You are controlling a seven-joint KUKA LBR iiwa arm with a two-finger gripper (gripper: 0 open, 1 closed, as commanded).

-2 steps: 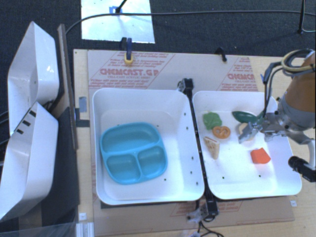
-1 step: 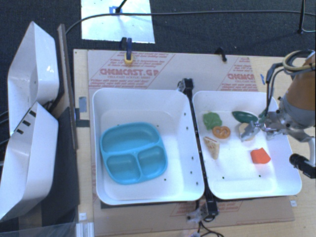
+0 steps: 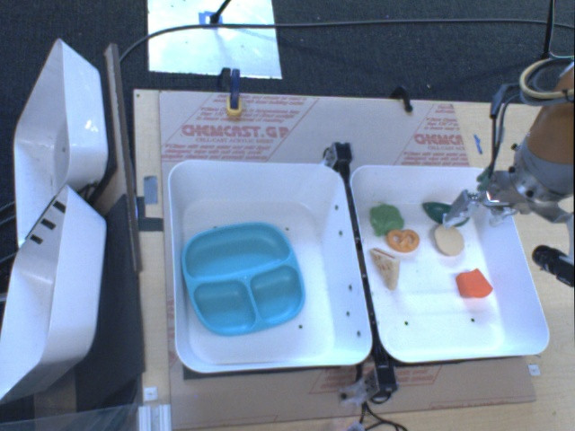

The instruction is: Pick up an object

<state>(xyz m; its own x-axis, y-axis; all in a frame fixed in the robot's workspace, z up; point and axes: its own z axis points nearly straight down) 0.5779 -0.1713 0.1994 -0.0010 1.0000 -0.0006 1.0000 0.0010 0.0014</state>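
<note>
The right bin (image 3: 521,330) holds several small food toys. They are a light green piece (image 3: 386,218), an orange pretzel-like ring (image 3: 403,240), a beige round piece (image 3: 449,240), a dark green piece (image 3: 437,211), a tan wedge (image 3: 386,267) and an orange-red block (image 3: 473,284). My gripper (image 3: 478,207) hangs over the bin's back right part, just above and right of the beige piece and beside the dark green one. Its fingers (image 3: 458,209) stand open with nothing between them.
The left bin (image 3: 207,187) holds a blue divided tray (image 3: 243,277). A black clamp bar (image 3: 355,241) runs between the bins. Two spare white bins (image 3: 54,205) lean at the far left. Cables and the arm's body (image 3: 548,151) occupy the right side.
</note>
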